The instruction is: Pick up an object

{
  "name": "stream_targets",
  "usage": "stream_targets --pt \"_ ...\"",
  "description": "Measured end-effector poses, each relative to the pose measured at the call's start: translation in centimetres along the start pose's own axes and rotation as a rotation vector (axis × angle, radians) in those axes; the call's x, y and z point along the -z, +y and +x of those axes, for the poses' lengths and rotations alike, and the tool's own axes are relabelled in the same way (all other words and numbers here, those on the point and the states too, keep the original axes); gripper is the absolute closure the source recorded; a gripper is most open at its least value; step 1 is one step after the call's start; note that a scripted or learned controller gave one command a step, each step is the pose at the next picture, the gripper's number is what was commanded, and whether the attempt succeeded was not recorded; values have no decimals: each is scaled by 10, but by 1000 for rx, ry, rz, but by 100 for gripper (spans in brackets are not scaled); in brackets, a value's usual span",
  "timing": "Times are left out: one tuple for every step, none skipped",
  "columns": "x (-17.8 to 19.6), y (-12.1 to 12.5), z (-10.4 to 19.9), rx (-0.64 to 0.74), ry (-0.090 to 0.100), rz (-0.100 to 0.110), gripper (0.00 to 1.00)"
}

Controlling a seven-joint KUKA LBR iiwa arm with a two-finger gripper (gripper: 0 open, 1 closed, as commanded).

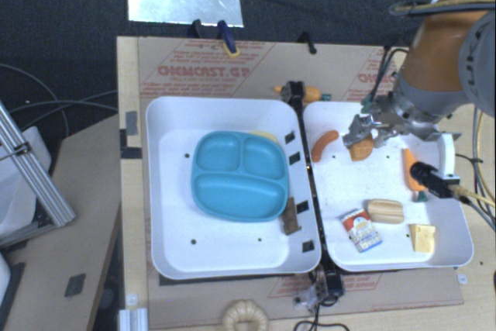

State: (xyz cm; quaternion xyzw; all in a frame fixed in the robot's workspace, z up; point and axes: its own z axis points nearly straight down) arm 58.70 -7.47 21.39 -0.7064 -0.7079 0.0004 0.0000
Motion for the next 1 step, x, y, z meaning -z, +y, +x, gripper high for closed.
stream_targets --pt "19 7 -3 2 0 -4 100"
